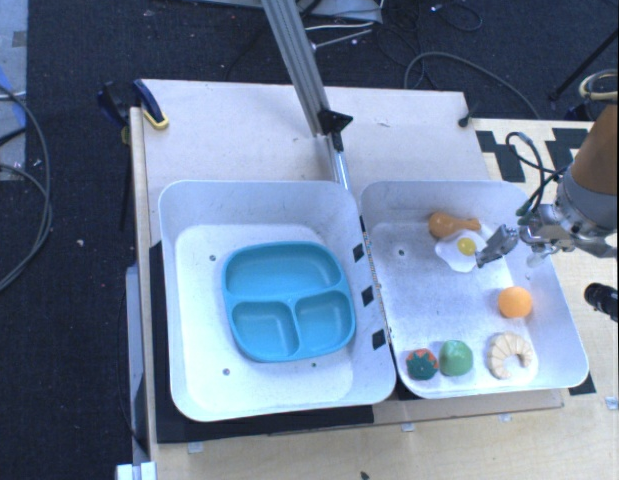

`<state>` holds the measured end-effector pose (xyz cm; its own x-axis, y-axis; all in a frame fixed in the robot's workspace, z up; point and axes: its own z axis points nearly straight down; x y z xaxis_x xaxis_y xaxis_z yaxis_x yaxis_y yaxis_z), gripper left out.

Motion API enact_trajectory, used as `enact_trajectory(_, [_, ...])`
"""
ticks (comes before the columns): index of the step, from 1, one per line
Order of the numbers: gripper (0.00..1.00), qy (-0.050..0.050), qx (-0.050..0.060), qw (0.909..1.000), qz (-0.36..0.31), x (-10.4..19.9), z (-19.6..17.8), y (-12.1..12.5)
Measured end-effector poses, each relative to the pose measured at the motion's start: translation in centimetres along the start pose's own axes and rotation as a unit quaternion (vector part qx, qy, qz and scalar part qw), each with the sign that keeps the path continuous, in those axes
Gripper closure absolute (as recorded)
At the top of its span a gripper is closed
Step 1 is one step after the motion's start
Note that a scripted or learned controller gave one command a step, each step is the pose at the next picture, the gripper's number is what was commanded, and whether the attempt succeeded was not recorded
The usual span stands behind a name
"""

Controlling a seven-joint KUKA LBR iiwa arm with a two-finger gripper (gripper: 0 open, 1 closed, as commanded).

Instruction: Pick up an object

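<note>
The gripper (509,245) is in over the right-hand bin (409,298), hanging near its far right side, and from this slant I make out two dark fingers spread apart with nothing between them, though that part of the view is small and a bit murky. Just beside the left finger lies a fried egg toy (459,252), white with a yellow yolk, and touching its far edge is an orange drumstick-shaped piece (452,224). Nearer the bin's right wall sits an orange ball (515,302), well clear of its neighbours. Along the near edge there is a row: a red-and-green piece (421,364), a green round one (455,357), and a pale croissant-like pastry (511,354). The left-hand bin (189,268) carries a blue divided tray (287,299).

Now, the pick. The egg is closest, but it looks flat and crowded by the drumstick, so a pinch there may slip or drag both. The ball looks the fairer bet: centre above it, come straight down, straddle its widest part, close fully, then lift slowly.
</note>
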<state>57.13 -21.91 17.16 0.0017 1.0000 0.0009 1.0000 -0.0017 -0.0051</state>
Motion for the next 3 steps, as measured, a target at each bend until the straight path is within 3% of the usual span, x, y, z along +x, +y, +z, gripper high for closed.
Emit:
enact_trajectory(1, [0.0, 0.0, 0.0, 1.0, 0.0, -0.2, 6.4, 0.3])
enact_trajectory(2, [1.0, -0.001, -0.004, 1.0, -0.001, -0.2, 4.9, 0.4])
enact_trajectory(3, [1.0, -0.002, -0.006, 1.0, -0.002, -0.2, -1.5, 0.6])
